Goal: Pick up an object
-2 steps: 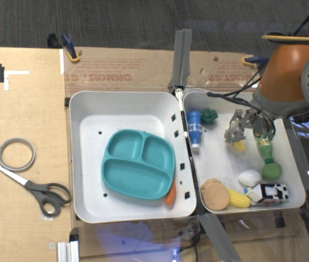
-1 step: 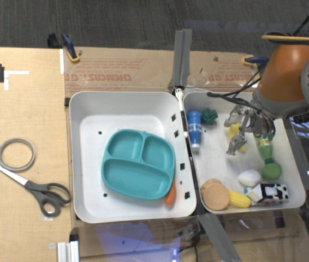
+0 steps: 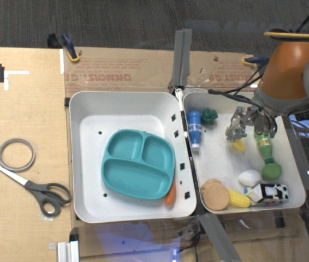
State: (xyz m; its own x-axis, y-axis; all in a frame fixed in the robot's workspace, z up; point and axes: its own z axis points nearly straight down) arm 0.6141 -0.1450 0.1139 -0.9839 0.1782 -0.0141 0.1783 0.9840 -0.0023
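A blue bottle (image 3: 194, 127) lies lengthwise along the left wall of the right bin (image 3: 292, 162), with a dark green toy (image 3: 209, 115) just beside its top end. A small yellow piece (image 3: 238, 144) lies near the bin's middle. Toward the right wall lies a green bottle-like object (image 3: 264, 146), a round green ball (image 3: 271, 171) below it. Along the near wall sit a tan round cookie (image 3: 215, 195), a yellow corn cob (image 3: 238, 198), a white egg (image 3: 248, 177) and a black-and-white toy (image 3: 273, 192).

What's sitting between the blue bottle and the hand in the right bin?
In the camera view, a small dark green toy lies between the blue bottle and the hand; otherwise bare white bin floor.
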